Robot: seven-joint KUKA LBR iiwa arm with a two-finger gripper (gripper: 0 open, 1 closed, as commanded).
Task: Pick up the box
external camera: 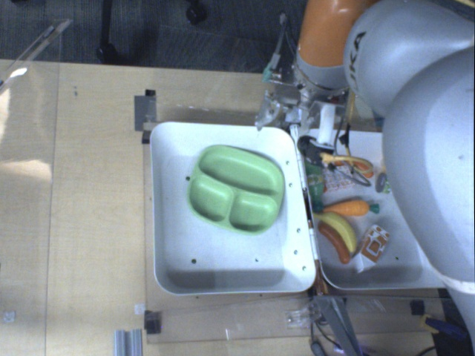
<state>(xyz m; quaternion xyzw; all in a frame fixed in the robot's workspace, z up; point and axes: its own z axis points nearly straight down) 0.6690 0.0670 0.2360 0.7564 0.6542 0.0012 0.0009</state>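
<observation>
The box (375, 243) is small, white with an orange-brown pattern, and lies near the front right of the right bin (371, 279), partly under the arm's edge. My gripper (280, 114) hangs below the orange wrist band, over the far rim where the two bins meet. It is well behind the box and to its left, with nothing visibly in its grasp. The large grey arm covers the right side of the right bin.
A green three-compartment tray (236, 188) lies in the middle of the left bin (167, 221). In the right bin are a banana (338, 232), a carrot (347, 208), a green packet (315, 184) and orange-handled scissors (349, 163) near the gripper.
</observation>
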